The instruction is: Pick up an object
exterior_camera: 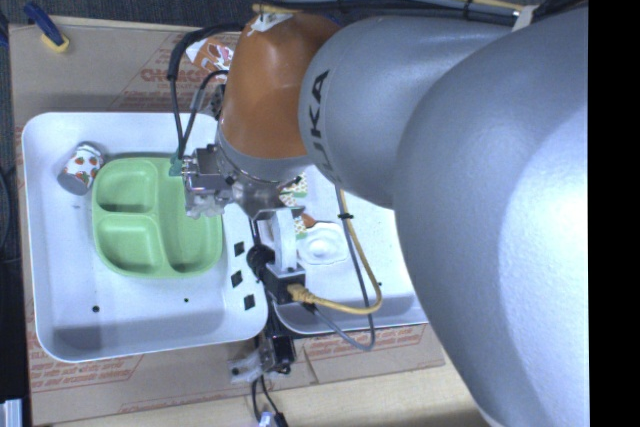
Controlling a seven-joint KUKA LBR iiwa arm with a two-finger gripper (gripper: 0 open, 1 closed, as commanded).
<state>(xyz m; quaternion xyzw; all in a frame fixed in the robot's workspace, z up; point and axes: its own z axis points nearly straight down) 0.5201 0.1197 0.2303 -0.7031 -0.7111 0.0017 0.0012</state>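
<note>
- The large grey arm with its orange band is seen entering from the right and covering most of the right bin.
- The gripper is positioned at the right edge of the light green, three-compartment plastic tray, over the divide between the two bins.
- The state of the gripper cannot be told; it is masked by the wrist hardware. No object is seen held in it.
- The green tray is recorded lying flat in the shallow white left bin, towards its middle.
- A small patterned cup, tipped on its side, is noted just beside the tray's upper left corner, near the bin's left wall.
- A small white, square-edged item is partly visible in the right bin, below the wrist.
- A yellow cable is seen looping from the wrist across the right bin's near edge.
- A blue and yellow object is noted on the brown cardboard beyond the left bin, well apart from the tray.
</note>
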